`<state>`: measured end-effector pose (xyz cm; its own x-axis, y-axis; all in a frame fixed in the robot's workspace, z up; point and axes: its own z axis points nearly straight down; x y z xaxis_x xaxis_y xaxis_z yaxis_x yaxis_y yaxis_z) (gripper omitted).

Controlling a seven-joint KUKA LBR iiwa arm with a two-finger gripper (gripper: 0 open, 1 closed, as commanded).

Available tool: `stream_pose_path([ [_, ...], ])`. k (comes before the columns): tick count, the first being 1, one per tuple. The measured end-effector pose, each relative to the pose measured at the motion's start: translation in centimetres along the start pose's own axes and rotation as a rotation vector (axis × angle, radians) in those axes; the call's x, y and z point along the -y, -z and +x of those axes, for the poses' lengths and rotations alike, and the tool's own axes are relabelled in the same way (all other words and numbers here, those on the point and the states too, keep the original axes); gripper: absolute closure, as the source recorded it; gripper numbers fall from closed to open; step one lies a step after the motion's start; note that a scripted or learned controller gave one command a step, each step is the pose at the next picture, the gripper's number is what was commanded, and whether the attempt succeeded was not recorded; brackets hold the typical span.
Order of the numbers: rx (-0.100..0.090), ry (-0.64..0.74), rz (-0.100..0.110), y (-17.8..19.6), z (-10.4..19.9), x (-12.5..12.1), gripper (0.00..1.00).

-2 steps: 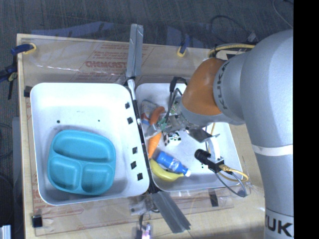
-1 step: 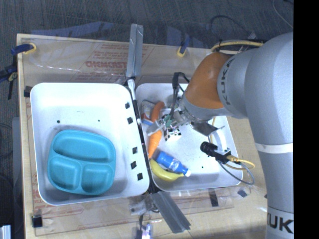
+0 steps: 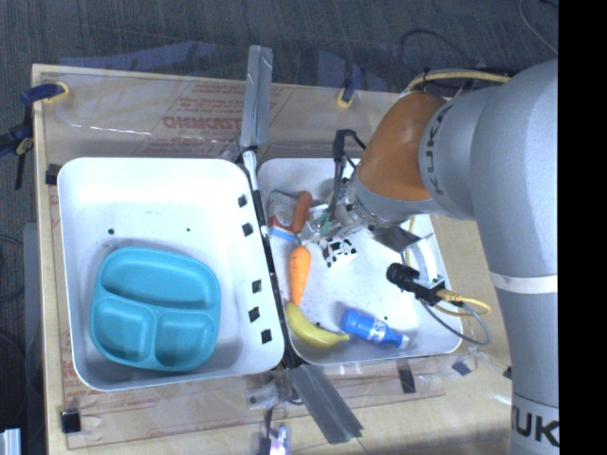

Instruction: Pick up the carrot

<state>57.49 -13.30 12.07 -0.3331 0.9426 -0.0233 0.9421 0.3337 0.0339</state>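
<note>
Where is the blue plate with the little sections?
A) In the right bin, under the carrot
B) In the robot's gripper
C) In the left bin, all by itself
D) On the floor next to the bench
C: the blue plate lies flat in the left bin with nothing else in it, while the carrot sits in the right bin with the banana.

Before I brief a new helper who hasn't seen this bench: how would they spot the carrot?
Look in the right bin, along its left wall. The carrot lies there, narrow end toward the banana: plain orange and tapered, unlike the yellow curve below it.
</note>
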Motion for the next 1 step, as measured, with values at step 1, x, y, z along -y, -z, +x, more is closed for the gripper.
stream_pose_path([
  [1, 0.0, 0.0, 0.0, 0.0, 0.0, 0.0, 0.0],
])
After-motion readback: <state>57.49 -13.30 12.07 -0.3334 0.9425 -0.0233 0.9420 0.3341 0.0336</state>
